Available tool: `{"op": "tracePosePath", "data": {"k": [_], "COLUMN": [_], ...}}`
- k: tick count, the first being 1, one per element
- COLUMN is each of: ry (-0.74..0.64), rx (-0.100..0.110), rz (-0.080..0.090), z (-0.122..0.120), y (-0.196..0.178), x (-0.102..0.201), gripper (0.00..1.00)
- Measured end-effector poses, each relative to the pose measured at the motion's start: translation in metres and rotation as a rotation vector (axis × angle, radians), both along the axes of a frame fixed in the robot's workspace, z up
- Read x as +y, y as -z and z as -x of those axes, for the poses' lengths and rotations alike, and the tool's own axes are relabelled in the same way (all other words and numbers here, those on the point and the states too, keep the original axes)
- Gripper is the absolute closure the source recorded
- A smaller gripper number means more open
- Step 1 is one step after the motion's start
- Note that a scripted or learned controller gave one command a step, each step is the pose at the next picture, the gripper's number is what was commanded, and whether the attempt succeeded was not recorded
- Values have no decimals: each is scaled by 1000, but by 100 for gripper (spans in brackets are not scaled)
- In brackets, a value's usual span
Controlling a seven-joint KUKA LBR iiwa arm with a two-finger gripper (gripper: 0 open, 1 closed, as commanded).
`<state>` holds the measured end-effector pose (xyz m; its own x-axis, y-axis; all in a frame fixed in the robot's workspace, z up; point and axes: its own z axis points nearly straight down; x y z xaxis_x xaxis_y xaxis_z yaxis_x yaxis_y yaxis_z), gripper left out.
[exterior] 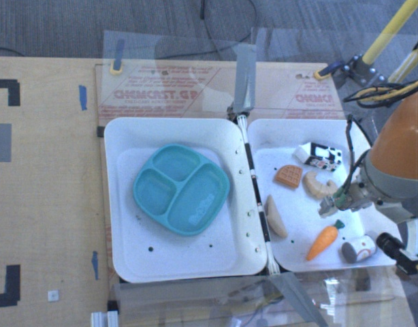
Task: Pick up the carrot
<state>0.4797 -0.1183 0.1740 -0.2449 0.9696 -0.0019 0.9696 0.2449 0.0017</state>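
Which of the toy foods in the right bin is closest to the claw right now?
The curved beige piece, right beside the claw; the carrot lies lower down.

The big grey robot arm with the orange band (399,148) comes in from the right. Its small two-finger gripper (333,205) hangs low, pointing left and down.

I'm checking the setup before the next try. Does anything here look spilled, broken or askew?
Nothing looks spilled or broken. The teal three-compartment plate lies askew in the left white bin. The orange toy carrot lies loose on the floor of the right white bin, with the hand just above it.
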Motion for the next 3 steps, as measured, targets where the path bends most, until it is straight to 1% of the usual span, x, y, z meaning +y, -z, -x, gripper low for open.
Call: {"op": "tracePosePath", "data": {"k": [1,2,3], "ry": [0,-42,-161], "rx": [0,-10,-1], "rz": [0,0,1], "z": [0,-3,0], "y": [0,85,49], "x": [0,-21,-68], "gripper": [0,0,0]}}
